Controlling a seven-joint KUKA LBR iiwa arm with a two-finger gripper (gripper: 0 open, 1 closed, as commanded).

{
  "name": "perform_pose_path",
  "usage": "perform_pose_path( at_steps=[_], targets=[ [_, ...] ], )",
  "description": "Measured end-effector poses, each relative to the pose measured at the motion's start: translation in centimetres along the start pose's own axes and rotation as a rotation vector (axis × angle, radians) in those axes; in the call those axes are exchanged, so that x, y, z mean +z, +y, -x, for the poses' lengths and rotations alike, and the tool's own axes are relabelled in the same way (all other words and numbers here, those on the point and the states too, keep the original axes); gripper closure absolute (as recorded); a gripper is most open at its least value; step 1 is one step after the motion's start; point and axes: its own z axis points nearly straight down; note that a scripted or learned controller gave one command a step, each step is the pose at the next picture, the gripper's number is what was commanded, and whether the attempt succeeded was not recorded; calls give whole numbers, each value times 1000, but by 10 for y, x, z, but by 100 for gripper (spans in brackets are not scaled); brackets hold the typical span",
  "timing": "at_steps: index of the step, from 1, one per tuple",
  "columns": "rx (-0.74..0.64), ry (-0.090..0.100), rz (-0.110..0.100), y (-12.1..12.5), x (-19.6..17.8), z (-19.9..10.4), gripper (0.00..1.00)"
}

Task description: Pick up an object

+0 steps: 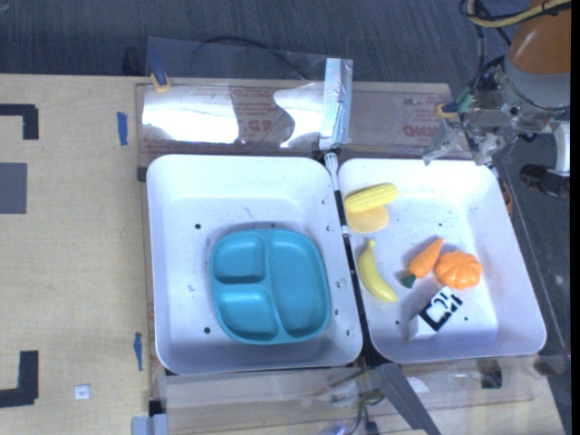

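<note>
Step in hand: approach, nothing lifted yet, by my judgement. I had the arm (540,51) parked high at the upper right, wrist over the far rim of the right bin (521,270). Gripper (467,134): too small and cluttered for me to tell its state.

Candidates, all in the right bin:
- corn cob (370,196), near the divider
- yellow disc (367,217), touching the cob
- banana (375,274)
- carrot (423,259), touching the pumpkin (458,269)
- black-and-white block (441,310)

Left bin (177,188): blue divided tray (270,285).

Next move, I judged: choose one piece, swing in over it, descend.
</note>
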Motion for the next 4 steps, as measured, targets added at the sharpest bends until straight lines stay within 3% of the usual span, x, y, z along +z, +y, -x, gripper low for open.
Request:
perform_pose_path(
  at_steps=[1, 2, 3, 4],
  targets=[
    [-29, -1, 7, -21, 174, 12, 0],
    [-162, -2, 4, 6, 176, 3, 0],
    [-68, -1, 0, -99, 172, 29, 0],
    [-68, -1, 4, -98, 162, 27, 100]
  ],
)
